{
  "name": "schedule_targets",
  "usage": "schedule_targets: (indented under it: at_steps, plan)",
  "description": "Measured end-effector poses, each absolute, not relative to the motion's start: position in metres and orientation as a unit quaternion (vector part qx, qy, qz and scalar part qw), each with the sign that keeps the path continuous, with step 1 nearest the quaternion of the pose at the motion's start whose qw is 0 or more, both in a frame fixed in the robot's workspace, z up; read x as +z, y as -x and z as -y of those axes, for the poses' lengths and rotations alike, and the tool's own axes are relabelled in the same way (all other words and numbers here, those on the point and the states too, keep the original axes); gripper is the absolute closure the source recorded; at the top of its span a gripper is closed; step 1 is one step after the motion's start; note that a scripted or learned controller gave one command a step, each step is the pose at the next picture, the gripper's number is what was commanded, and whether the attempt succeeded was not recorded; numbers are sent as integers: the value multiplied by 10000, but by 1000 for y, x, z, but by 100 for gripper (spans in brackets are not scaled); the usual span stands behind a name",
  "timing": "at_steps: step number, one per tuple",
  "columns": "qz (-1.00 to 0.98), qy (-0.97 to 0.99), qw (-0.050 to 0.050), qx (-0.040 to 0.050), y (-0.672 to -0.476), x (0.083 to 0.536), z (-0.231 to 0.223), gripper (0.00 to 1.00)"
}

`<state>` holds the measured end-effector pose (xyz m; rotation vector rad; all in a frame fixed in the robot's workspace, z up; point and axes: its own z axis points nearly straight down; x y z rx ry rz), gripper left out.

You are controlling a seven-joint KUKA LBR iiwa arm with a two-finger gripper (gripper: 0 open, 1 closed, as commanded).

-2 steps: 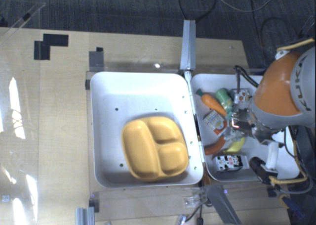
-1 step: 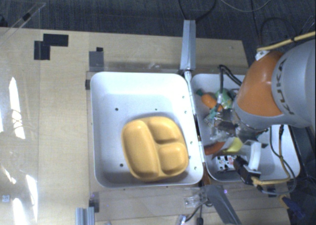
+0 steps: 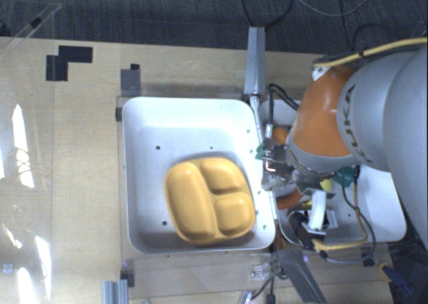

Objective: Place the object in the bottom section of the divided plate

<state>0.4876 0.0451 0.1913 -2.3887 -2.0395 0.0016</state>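
Divided plate (image 3: 209,198), mustard yellow and smooth like moulded plastic, lies flat in the left bin (image 3: 144,162), toward that bin's lower right corner. It has a rounded-square outline with soft raised ridges that split it into one long section on its left and two smaller sections stacked on its right. Which of these counts as the bottom section is a judgement; the lower small one, nearest the bin's front wall, seems likeliest.

Right of the plate, across the wall shared with the right bin (image 3: 391,219), hangs the arm (image 3: 374,115), glossy grey with an orange band. Its bulk covers the gripper, so I cannot tell how the gripper is set or whether it carries anything. An orange-brown patch (image 3: 289,198) shows just under the wrist, over the right bin; it may be the object, but I cannot be sure.

Risks, as I judge them: the grasp may have missed, so the arm would travel with nothing in it; a release over the ridge could let the object roll into the wrong section; and the smooth plate may slide on the slick white bin floor if nudged. Loose cables (image 3: 348,229) beside the wrist could snag the bin wall.
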Motion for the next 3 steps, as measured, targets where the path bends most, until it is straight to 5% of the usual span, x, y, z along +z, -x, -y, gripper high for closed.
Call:
schedule_targets:
  at_steps: [1, 3]
  plan:
    - [5012, 8653, 6, 17, -487, 182, -40, 100]
    - [6932, 7208, 4, 5, -488, 182, -9, 100]
